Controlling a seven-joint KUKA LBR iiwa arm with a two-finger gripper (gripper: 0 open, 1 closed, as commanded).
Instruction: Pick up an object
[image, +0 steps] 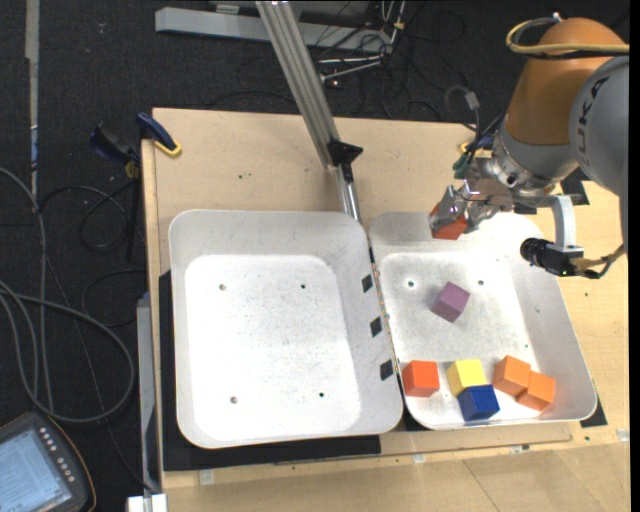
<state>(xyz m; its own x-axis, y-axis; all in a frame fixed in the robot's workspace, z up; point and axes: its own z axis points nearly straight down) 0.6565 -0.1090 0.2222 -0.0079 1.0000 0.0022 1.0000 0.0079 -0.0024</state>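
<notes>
Presently, your arm (560, 90) reaches in from the right and carries the gripper (458, 215) above the far edge of the right bin (560, 330), close to the rim that faces the left bin (200, 300). A red-orange block (450, 226) shows at the gripper's tip, apparently pinched between closed fingers and lifted off the bin floor; the glare on the white plastic behind it makes the contact hard to confirm, so treat the hold as probable rather than certain. The height and position suggest a lift taken straight up, which keeps the block away from the bin walls. The remaining stock lies on the right bin's floor: a purple block (451, 300) near the middle, and along the near wall an orange block (421, 377), a yellow block (466, 375) touching a blue block (479, 402), and two orange blocks (526, 381) pressed together by the corner. That crowding against the near wall likely explains a pick elsewhere, where the fingers have room to close. You should verify the grasp before counting the pick as complete.
</notes>
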